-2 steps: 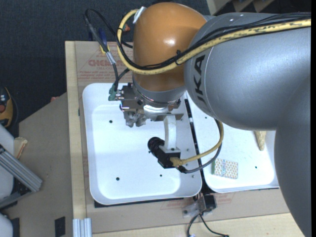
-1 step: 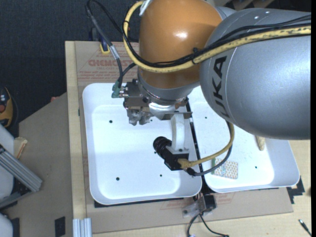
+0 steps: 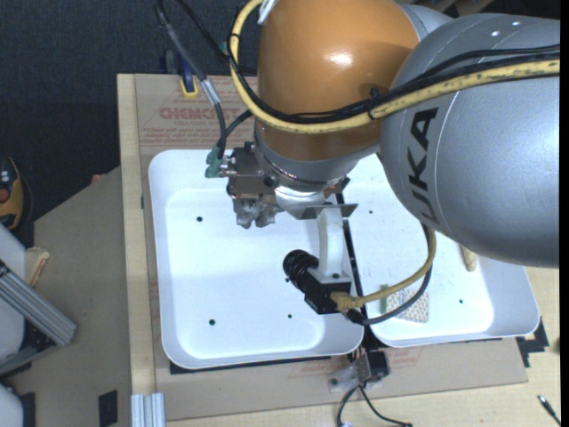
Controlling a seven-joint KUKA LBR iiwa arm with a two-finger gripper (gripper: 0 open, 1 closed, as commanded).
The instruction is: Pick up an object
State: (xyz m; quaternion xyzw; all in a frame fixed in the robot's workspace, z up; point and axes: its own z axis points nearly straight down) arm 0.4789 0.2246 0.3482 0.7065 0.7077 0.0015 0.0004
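My gripper (image 3: 255, 213) hangs under the orange wrist band (image 3: 324, 52), over the back part of the left bin (image 3: 191, 265). It is seen from above, and nothing shows beneath it but the bin's white floor. A patterned flat object (image 3: 411, 307) lies at the front left of the right bin (image 3: 498, 314), partly hidden by a yellow cable (image 3: 400, 285). A small beige object (image 3: 468, 258) peeks out beside the arm in the right bin.
The grey arm (image 3: 480, 140) covers most of the right bin. A black cable connector (image 3: 308, 281) hangs over the ridge between the bins. A cardboard sheet (image 3: 178, 105) lies under both bins. Metal framing (image 3: 36, 314) stands at the left.
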